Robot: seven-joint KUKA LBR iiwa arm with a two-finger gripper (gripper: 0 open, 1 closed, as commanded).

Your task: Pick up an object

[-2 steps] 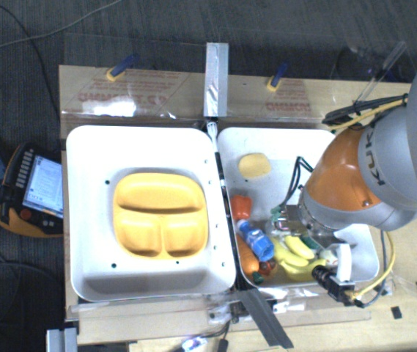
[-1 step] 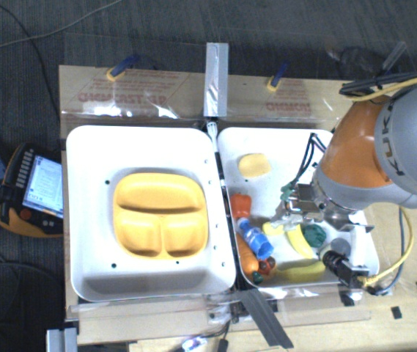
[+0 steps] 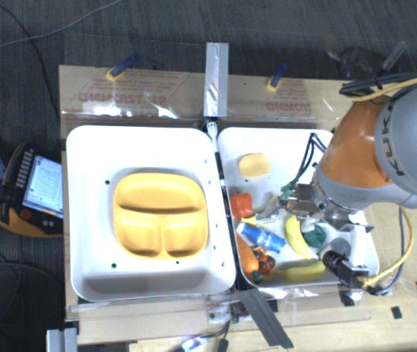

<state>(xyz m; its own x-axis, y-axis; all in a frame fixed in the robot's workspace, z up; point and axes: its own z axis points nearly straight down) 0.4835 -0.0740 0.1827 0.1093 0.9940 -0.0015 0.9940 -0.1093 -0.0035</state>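
Grey-and-orange arm is looming nearest; gripper is dipping at lower right among crowded toys, yellow plastic banana beside. We are risking a snag or double grab.

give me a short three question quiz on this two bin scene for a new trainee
1. True or false: the yellow tray lies in the left bin.
2. Which sits nearest the right bin's far edge? A) banana B) pale yellow round piece C) blue item
3. Fill in: the arm's orange band hangs over the ____ bin.

Key: 1 true; 2 B; 3 right.
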